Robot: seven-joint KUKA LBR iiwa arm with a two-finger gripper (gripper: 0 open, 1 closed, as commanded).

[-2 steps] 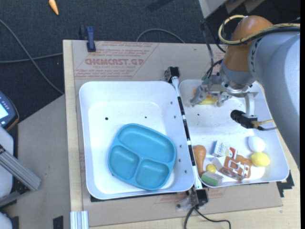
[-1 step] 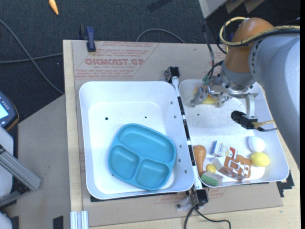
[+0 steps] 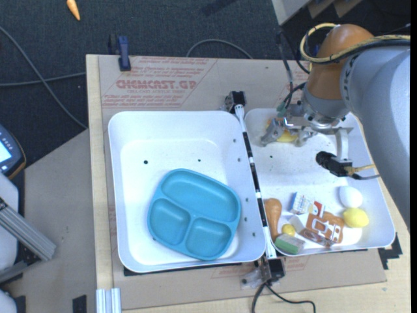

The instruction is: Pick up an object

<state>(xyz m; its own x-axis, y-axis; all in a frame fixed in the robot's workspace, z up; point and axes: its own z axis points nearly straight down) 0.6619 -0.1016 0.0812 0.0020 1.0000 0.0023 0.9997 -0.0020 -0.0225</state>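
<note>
The gripper (image 3: 285,131) hangs low over the far left part of the right bin (image 3: 294,172), close to the bin's far wall. Whether it is open or shut I cannot tell, because the wrist covers it from above. Just under it is a small yellowish thing (image 3: 284,137), touching it or nearly so; what it is, and whether it is gripped, is not clear.

This small piece is probably the object for the pick, since nothing else lies near. To do the step well, the arm should be centred over the piece, go fully down to the floor of the bin and close firmly before any lifting. The wall is near, so the lift should be straight up, not sideways.

The other candidates lie well apart, in the near part of the same bin: an orange carrot-like piece (image 3: 272,210), a small blue-white packet (image 3: 300,203), a red-white box (image 3: 324,225), a white egg (image 3: 350,195), a yellow lemon (image 3: 355,218) and a green piece (image 3: 290,244). They are crowded together, which makes them harder to take. In the left bin (image 3: 163,142) lies a blue divided plate (image 3: 193,212).
</note>
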